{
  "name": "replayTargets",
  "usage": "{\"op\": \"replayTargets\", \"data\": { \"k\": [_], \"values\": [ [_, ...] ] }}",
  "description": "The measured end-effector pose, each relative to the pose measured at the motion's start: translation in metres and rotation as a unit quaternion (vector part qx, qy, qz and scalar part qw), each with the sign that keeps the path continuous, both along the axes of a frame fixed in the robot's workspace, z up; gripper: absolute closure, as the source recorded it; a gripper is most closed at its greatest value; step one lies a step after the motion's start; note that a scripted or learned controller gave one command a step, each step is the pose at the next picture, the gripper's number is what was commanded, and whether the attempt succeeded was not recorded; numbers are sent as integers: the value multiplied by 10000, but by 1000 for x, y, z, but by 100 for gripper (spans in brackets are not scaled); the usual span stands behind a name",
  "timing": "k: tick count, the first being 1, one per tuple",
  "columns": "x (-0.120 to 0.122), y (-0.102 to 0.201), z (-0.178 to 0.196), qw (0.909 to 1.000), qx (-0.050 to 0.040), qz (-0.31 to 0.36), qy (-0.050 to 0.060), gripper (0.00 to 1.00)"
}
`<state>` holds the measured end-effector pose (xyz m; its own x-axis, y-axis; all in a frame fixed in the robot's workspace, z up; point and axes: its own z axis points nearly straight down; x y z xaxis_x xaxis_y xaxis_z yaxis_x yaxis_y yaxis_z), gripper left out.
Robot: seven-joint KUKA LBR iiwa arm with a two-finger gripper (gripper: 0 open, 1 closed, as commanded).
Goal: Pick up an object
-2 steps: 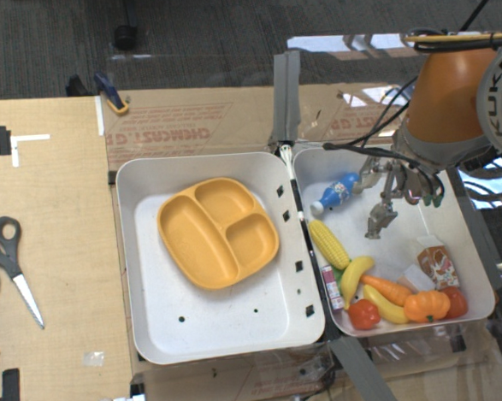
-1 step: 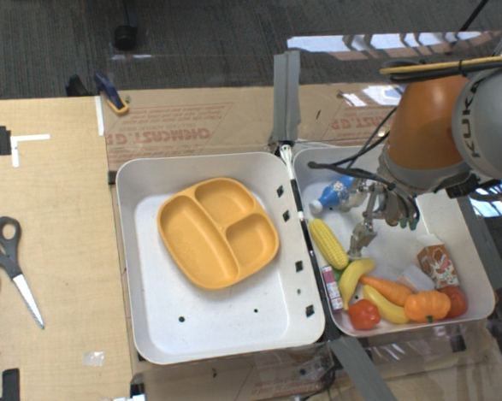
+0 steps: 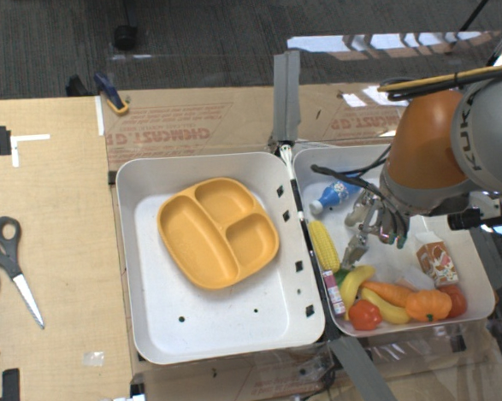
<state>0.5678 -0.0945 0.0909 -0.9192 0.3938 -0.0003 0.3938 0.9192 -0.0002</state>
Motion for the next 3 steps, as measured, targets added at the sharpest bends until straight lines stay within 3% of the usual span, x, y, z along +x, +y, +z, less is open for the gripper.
{"op": "replayTargets", "data": {
  "k": [1, 2, 3],
  "values": [
    [74, -19, -3, 9976, 28, -665, 179, 0],
    [24, -11, -1, 9957, -4, -927, 12, 0],
    [-31, -9, -1, 9816, 1, -1911, 21, 0]
  ]
}}
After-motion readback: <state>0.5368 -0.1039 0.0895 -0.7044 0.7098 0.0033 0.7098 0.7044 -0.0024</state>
